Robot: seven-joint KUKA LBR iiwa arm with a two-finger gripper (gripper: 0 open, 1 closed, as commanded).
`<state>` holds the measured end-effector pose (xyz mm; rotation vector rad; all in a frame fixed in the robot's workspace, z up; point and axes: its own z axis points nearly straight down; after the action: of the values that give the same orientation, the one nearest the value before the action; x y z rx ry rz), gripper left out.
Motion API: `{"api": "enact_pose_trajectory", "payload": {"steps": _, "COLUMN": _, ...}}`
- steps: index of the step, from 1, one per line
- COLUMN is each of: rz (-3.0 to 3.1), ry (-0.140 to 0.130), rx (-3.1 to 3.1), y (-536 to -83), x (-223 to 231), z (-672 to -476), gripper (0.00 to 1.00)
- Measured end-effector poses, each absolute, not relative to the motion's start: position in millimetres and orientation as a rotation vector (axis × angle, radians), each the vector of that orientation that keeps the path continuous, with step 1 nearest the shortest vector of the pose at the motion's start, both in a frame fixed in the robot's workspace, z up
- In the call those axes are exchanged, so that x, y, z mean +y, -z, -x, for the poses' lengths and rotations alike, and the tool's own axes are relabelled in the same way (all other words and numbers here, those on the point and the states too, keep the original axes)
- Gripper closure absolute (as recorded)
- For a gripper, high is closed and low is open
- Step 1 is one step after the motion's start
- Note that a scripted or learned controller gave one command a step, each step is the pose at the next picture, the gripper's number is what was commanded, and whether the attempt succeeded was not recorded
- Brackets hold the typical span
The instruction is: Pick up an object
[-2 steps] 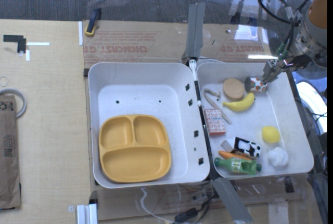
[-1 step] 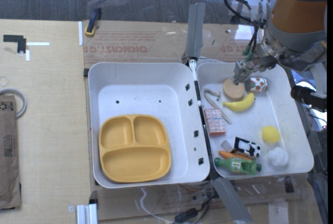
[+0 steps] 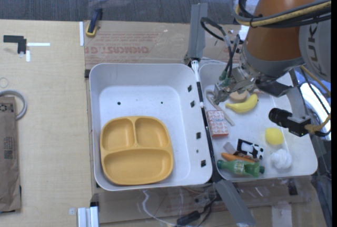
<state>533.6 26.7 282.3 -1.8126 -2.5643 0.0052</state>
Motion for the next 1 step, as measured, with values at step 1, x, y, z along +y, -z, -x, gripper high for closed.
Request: {"api": "enact_pose_trajectory", "payload": {"steps": 1, "rz": 1.429, "ry": -0.002, "rx": -2.801, "y": -357.6, "x": 27.7, "z": -554.6, "gripper": 1.00}}
